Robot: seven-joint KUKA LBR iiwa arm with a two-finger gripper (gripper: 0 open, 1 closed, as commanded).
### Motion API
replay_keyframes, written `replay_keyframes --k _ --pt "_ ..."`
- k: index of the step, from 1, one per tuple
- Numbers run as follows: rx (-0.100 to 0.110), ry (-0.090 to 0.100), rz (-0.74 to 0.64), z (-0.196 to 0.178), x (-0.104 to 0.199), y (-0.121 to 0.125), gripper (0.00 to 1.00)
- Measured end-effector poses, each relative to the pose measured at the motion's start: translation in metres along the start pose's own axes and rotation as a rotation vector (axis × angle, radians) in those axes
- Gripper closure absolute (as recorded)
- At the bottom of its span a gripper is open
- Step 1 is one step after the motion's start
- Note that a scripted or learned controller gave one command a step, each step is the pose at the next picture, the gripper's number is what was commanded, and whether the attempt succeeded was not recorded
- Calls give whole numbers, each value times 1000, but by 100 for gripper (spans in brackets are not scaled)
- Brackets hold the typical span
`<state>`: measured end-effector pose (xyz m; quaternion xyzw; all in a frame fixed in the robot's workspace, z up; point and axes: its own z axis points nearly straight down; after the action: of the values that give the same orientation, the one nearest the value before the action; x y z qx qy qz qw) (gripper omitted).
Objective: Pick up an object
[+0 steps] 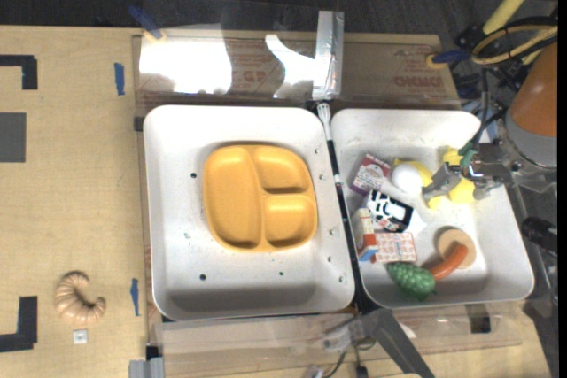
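- My gripper (pixel 462 168) hovers at the right bin's (pixel 509 279) far edge; I can't tell its state.
- Nearest candidates: a yellow piece (pixel 440 183) touching it, a white ball (pixel 407 177) just beside.
- Risk: clutter (everything crowds together) could make the grasp slip or nudge neighbours.

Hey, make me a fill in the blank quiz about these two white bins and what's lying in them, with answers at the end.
1. The yellow divided plastic plate lies in the ____ white bin.
2. That plate has ____ compartments.
3. The green bumpy toy lies in the right white bin beside an ____ sausage-shaped toy.
4. The tan curled toy lies on the ____ bench, outside both bins.

Answers: left; three; orange; wooden
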<state>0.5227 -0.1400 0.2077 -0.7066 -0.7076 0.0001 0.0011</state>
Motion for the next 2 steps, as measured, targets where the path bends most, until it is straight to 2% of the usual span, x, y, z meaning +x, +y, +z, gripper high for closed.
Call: replay_keyframes --k 1,2 --pt "-8 -2 37 111 -16 57 0" --pt "-5 -1 209 89 20 89 0"
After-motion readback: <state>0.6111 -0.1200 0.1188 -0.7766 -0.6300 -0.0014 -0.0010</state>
